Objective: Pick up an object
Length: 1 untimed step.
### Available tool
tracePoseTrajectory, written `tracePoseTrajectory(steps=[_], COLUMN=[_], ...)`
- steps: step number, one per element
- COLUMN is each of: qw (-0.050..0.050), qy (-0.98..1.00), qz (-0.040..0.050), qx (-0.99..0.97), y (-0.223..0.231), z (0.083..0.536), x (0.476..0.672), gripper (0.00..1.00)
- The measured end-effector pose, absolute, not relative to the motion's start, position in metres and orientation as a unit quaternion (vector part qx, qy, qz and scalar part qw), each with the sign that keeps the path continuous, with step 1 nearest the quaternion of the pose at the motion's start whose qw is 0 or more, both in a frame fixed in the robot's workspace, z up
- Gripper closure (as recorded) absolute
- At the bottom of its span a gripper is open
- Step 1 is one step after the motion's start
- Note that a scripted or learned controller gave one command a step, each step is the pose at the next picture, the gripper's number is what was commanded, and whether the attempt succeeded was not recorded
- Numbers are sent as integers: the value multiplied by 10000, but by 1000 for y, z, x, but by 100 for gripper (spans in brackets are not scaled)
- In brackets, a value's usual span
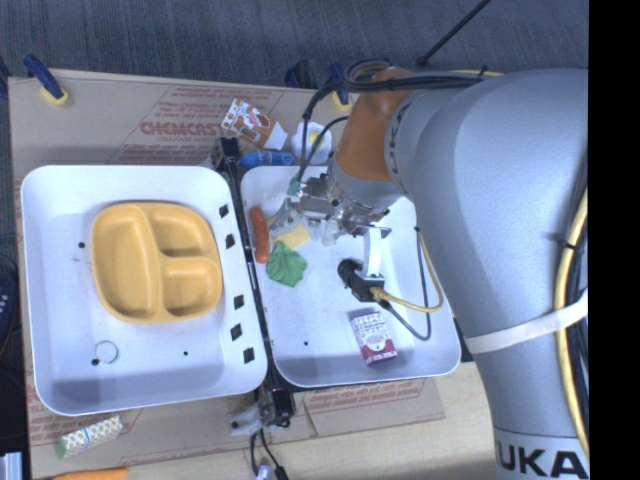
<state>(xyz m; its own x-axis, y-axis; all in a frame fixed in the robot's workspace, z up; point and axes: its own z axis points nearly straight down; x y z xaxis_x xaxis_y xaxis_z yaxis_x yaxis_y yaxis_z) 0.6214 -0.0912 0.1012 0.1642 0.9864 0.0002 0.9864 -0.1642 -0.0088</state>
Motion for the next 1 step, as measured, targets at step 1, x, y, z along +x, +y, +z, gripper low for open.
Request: tracePoseTrajectory(steps=[1], qw=[12], qy=[-5248], qz=[12], qx=[-8512], y=[-93], z=[92], x=[656], gripper=[0])
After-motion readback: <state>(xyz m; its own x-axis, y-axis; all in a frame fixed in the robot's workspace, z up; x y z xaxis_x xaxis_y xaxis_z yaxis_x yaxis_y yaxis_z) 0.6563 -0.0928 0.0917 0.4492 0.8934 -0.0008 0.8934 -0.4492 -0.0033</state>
